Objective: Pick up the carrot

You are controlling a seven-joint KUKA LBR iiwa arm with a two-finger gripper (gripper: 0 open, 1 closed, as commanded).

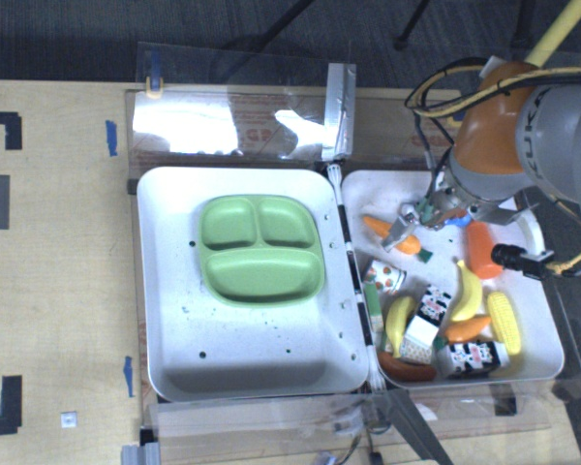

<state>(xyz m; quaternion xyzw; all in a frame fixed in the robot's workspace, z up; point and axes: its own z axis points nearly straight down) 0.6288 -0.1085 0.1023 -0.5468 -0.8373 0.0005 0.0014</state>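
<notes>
Camera view: the claw [404,231] hangs open beside the carrot [376,227]. It should slide over the carrot's middle, then squeeze gently.

Arm [552,134] cut off at right edge.

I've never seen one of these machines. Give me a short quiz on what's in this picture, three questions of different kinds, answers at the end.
1. True or false: the green divided plate lies in the left bin.
2. Which bin does the gripper hang over: A, left; B, right?
3. Fill in: the carrot lies just to the picture's ____ of the gripper.

Key
1. True.
2. B, the right bin, which also holds two bananas and an ear of corn.
3. Left; whether the fingers touch it cannot be told.
</notes>
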